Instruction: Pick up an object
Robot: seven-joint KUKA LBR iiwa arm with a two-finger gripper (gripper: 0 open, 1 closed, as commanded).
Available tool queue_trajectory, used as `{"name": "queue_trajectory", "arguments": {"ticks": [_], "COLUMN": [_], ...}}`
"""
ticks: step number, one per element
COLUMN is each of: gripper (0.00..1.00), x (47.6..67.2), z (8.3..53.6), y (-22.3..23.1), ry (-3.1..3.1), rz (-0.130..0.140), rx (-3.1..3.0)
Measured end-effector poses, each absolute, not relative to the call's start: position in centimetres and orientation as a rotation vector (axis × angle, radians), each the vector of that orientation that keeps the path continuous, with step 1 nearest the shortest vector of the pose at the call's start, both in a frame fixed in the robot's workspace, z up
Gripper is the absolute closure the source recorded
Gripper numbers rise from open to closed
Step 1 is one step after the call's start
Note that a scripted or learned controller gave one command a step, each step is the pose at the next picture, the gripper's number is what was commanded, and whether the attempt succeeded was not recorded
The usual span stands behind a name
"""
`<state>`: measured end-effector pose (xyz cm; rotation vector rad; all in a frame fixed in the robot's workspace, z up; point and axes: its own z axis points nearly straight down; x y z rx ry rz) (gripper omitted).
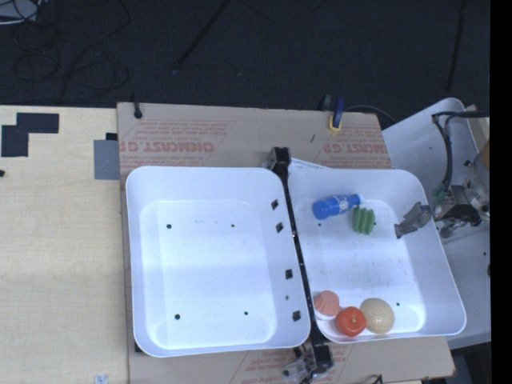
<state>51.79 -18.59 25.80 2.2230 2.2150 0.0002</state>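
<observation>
Over the right bin's (432, 238) right edge, the tool (414, 219), grip state unclear, sits just right of the upright-lying green object (364, 220).

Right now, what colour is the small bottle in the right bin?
Blue, the bottle shows best in the camera view.

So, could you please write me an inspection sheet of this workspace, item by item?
Surface: two shallow white bins, left bin and right bin, on brown printed cardboard over a pale wooden bench.
Job's things: in the right bin, blue plastic bottle lying down, green ribbed object beside it; pink round object, red round object and beige ball in the near corner.
Clutter: nothing seen.
Gripper: gripper at the right bin's right edge, holding nothing.
Cables: black cables on the dark floor.
Surroundings: dark carpet floor.
</observation>
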Motion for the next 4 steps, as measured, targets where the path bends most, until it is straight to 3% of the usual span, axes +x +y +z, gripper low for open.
{"name": "queue_trajectory", "arguments": {"ticks": [1,2,3,4], "gripper": [0.00,1.00,1.00,1.00], "x": [52.1,52.1,47.5,47.3], "z": [30.0,30.7,39.3,21.7], "y": [-21.5,-21.4,-21.5,-19.6], "ry": [2.217,2.223,2.213,2.234], "rz": [0.000,-0.003,0.004,-0.011], "rx": [2.221,2.223,2.220,2.234]}}
